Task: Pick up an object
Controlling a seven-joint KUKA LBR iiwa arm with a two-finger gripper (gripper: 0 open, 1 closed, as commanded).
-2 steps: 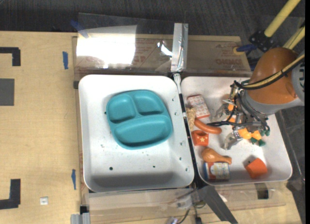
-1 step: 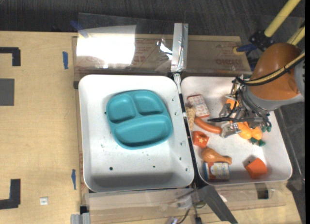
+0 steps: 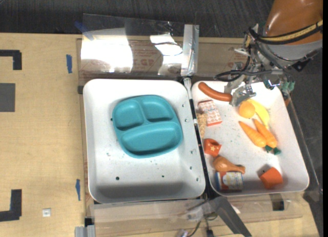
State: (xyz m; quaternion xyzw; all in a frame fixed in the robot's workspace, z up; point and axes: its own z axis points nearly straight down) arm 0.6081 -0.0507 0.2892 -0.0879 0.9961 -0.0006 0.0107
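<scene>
My gripper (image 3: 244, 94) hangs low over the back of the right bin (image 3: 290, 146), just above a round orange fruit (image 3: 247, 109) and a yellow banana (image 3: 261, 112). A red-brown sausage (image 3: 214, 92) lies to its left, touching nothing of the gripper that I can see. Nearer the front lie two carrots (image 3: 259, 133), a red-and-white snack packet (image 3: 209, 113), a small red piece (image 3: 211, 148), a brown drumstick (image 3: 229, 165), a can (image 3: 230, 181) and an orange block (image 3: 270, 176). I see nothing lifted between the gripper's tips.
The left bin (image 3: 97, 133) holds a teal divided plate (image 3: 147, 125). A clear plastic sheet (image 3: 134, 51) stands behind that bin. The arm's orange band (image 3: 297, 3) and cable loops (image 3: 256, 59) overhang the right bin's back corner.
</scene>
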